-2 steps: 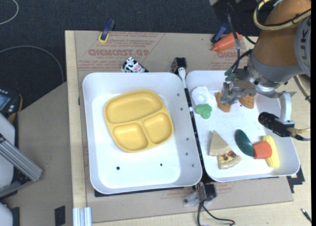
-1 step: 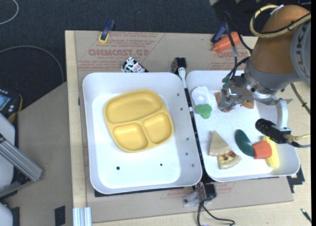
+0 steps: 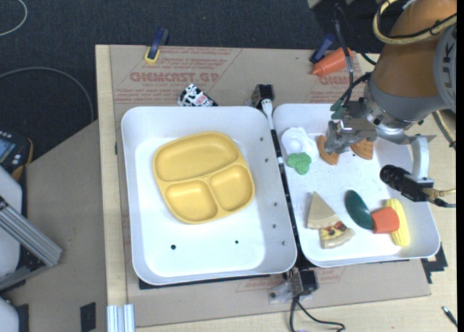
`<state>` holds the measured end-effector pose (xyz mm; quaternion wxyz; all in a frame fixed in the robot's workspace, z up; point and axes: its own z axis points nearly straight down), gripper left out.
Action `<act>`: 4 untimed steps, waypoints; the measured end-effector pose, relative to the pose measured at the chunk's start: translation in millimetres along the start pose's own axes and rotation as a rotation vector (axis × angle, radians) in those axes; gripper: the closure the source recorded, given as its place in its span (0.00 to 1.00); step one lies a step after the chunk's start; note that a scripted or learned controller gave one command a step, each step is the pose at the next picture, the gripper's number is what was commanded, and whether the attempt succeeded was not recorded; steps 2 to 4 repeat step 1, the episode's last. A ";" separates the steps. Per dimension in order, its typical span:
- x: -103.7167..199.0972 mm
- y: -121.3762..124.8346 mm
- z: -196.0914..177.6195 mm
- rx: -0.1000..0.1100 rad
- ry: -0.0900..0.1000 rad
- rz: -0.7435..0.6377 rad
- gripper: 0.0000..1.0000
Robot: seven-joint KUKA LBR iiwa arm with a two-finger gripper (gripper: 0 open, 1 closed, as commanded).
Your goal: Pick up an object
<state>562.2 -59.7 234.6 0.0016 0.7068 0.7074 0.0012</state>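
Orange toy bits sit in the right bin, near its back, and the claw is right over one of them. I cannot tell if the claw has hold of it. The green toy and a white thing lie just beside it, so the claw could bump them. The orange piece looks small and flat, so it might slip out when the arm lifts. A pizza slice lies nearer the front. The yellow tray is in the left bin.
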 end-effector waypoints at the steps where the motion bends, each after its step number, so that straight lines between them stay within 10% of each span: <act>1: 9.9 -1.8 16.1 0.008 0.001 0.000 1.00; 4: 9.9 -1.8 16.1 0.008 0.001 0.000 1.00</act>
